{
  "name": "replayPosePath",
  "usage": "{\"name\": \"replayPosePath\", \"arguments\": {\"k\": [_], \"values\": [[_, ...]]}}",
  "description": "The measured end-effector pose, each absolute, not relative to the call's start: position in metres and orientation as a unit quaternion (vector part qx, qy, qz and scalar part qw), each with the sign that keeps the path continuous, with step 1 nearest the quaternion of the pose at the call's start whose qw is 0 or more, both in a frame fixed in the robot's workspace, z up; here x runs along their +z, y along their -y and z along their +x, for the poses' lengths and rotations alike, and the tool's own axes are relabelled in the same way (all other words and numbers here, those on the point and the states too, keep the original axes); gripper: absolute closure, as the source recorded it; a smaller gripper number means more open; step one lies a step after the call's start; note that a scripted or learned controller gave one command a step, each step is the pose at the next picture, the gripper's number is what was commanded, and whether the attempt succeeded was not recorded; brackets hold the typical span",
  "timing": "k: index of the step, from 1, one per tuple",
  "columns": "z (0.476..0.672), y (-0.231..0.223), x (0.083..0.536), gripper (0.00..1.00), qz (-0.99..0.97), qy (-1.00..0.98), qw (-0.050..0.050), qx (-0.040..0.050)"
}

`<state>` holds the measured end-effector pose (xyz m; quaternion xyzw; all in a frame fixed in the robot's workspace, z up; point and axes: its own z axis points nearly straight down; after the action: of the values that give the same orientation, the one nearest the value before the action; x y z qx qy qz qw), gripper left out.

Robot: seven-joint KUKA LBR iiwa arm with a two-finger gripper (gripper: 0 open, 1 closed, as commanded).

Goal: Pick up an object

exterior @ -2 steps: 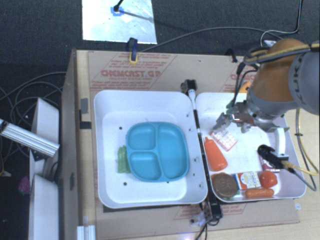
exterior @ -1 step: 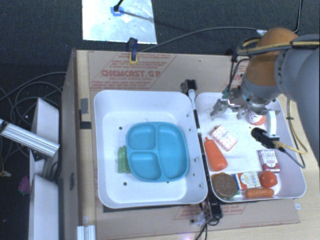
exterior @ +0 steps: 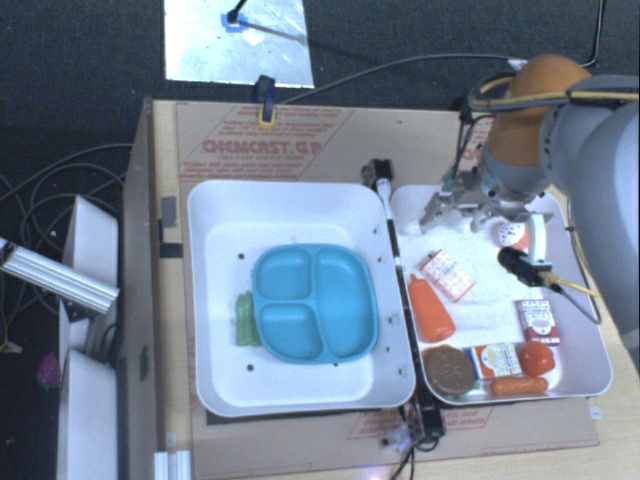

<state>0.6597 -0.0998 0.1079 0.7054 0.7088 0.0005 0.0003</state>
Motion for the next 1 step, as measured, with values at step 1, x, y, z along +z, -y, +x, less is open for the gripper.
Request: {"name": "replayPosePath", "arguments": {"k": [1], "values": [[0.6693, 0.0822, 0.1029, 0.0, 0.705, -0.709, 0.001, 0.0014]]}}
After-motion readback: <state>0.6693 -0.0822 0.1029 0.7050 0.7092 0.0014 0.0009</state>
